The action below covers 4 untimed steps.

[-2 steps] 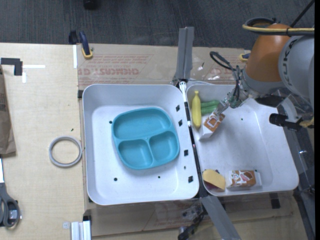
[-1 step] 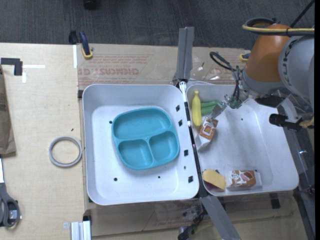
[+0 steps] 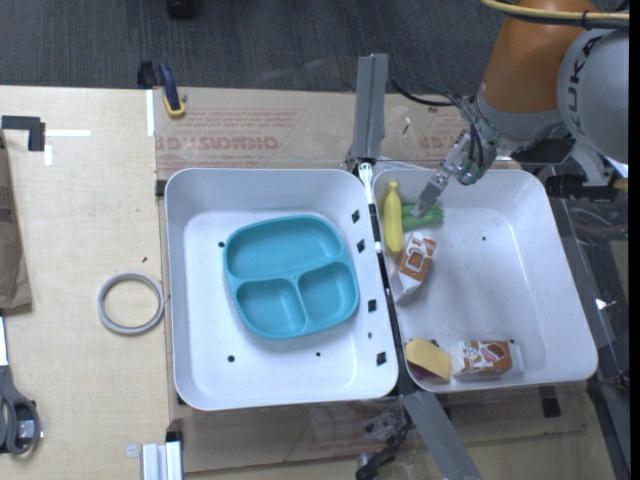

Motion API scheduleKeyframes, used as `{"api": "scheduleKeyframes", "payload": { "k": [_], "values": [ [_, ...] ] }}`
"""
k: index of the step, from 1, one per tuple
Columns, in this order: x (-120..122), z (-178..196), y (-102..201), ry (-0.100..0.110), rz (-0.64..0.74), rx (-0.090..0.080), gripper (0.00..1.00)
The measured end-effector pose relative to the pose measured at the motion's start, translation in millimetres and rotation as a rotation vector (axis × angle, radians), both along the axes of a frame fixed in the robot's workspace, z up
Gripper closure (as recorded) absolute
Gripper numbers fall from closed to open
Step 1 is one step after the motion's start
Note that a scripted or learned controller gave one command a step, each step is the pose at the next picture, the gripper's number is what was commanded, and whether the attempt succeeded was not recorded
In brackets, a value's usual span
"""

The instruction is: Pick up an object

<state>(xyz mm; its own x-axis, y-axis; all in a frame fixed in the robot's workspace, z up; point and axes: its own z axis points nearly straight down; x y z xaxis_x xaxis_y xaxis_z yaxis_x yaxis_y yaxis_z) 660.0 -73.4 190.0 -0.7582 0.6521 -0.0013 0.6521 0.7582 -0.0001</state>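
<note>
My gripper hangs over the back left part of the right bin, its fingers pointing down towards a green item. Just left of it lies a yellow banana-like toy along the bin's left wall. A brown and white packet rests below those two. Near the front of the same bin sit a yellow and dark red piece and a second brown packet. Nothing is seen between the fingers.
The left bin holds a blue three-compartment tray. On the bench to the left lie a grey ring and scissors. A grey upright post stands behind the divider between the bins.
</note>
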Motion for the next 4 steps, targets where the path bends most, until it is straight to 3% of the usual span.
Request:
{"api": "scheduleKeyframes", "payload": {
  "k": [1, 2, 4],
  "values": [
    [-1, -76, -23, -0.017, -0.030, 0.001, 0.00],
    [-14, -82, -20, -0.035, 0.254, -0.004, 0.00],
    [-23, -83, -23, -0.034, 0.032, -0.002, 0.00]
  ]
}}
